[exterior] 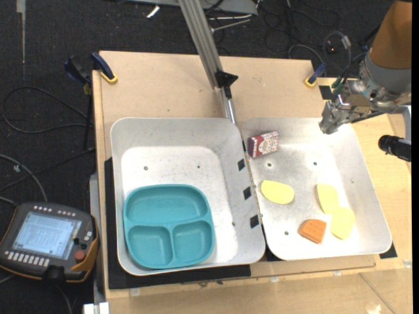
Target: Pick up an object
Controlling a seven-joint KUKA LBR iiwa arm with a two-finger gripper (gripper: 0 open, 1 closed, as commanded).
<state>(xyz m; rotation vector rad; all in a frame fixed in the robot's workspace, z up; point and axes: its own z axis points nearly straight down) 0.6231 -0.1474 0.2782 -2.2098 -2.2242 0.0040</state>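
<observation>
The right bin (357, 156) holds a small maroon and white carton (263, 144) at its far left, a yellow oval piece (277, 191) in the middle, two more yellow pieces (326, 197) (342, 223) at the right, and an orange wedge (313, 230) near the front. My gripper (329, 122) hangs over the bin's far right corner, well away from every object, with nothing seen between its fingers.
The left bin (163, 136) carries a teal compartment tray (169, 226). A metal pole (204, 38) slants across the back of the bench. Yellow clamps (105, 70) (313, 79) sit at the bench's far corners. A teach pendant (46, 239) lies off the bench at left.
</observation>
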